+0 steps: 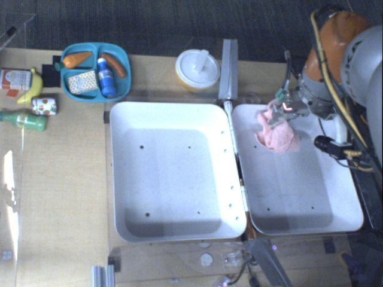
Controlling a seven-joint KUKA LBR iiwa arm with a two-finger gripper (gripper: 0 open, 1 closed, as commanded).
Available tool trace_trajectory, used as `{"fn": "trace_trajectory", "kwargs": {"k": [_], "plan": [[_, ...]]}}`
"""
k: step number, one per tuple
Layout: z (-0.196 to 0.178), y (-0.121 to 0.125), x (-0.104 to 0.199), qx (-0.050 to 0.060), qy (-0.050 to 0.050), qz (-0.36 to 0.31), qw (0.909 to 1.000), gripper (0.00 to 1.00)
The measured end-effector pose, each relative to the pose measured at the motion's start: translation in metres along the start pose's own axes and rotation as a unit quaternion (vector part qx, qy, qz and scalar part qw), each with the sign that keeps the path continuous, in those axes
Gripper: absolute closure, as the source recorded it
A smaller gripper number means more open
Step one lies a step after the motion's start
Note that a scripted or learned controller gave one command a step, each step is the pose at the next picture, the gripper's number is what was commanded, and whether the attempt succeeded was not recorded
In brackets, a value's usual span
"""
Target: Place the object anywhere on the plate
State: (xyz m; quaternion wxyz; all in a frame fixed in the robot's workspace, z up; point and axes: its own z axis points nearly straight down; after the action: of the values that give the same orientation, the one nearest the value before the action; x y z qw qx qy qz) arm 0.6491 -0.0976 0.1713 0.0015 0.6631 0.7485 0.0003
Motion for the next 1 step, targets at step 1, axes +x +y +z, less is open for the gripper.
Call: {"fn": "trace_trajectory", "kwargs": {"k": [1], "plan": [[-0.0515,0.0019,0.0018,-0.001,0.0,-0.005,1.0,1.0]]}}
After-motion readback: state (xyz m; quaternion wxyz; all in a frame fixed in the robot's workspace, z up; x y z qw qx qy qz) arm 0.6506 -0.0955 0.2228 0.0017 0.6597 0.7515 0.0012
